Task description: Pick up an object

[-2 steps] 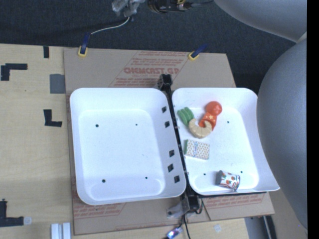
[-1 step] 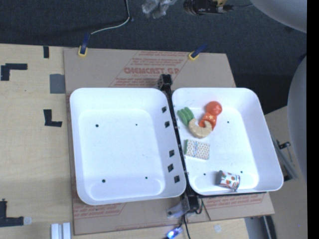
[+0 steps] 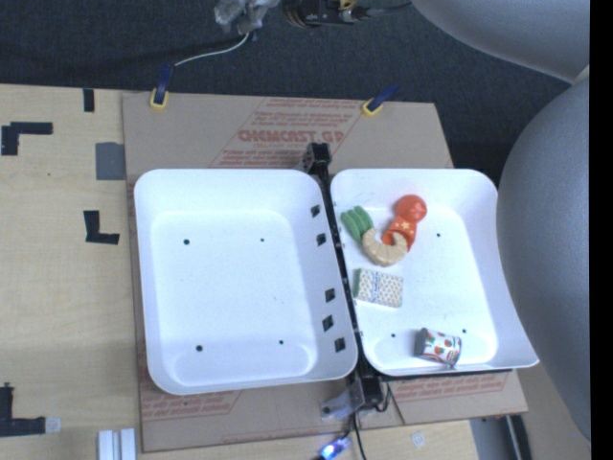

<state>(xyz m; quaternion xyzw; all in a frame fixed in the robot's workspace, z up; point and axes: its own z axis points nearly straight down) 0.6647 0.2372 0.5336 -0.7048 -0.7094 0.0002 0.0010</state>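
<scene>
Toys crowd my right bin [image 3: 479, 257]: green piece [image 3: 356, 221], red one [image 3: 409, 209] at two o'clock, can [image 3: 438, 347] at five. Speckled packet [image 3: 378, 287] lies centre. My claw's state I cannot tell.

Both white bins [image 3: 230, 281] look like smooth moulded plastic with a faint sheen, set on a matt brown cardboard sheet [image 3: 287, 132] printed in red, over a pale wood-look bench [image 3: 57, 286]. The red tomato [image 3: 410, 208] and green pepper [image 3: 357, 222] seem glossy plastic, the tan crescent [image 3: 382, 249] duller. The small can [image 3: 439, 347] wears a printed label, and the flat packet [image 3: 379, 287] looks like matt speckled paper.
</scene>
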